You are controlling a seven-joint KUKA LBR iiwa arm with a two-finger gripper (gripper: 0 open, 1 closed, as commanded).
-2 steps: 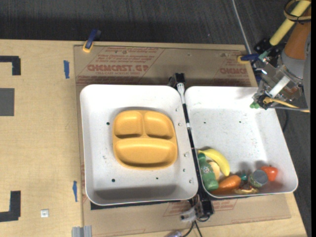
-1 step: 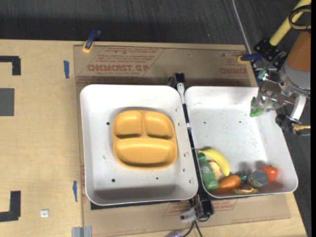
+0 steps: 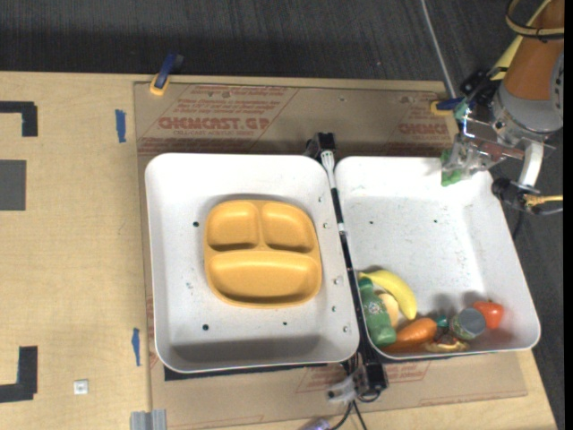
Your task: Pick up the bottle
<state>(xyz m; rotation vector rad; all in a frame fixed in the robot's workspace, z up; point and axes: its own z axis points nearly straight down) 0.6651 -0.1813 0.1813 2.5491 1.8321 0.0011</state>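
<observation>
The bottle [image 3: 377, 314] is green with a pale label. It lies in the near left corner of the right bin [image 3: 421, 231], wedged between a banana [image 3: 394, 288] and the bin's wall. My gripper [image 3: 456, 170] hangs over the far right corner of the same bin, well away from the bottle. Nothing shows in its grasp.
An orange carrot [image 3: 414, 331], a grey round-topped item [image 3: 467, 322] and a red tomato [image 3: 489, 313] crowd the right bin's front edge beside the bottle. A yellow divided plate [image 3: 262, 249] rests in the left bin [image 3: 179, 267]. The arm's orange band [image 3: 533, 61] stands at the far right.
</observation>
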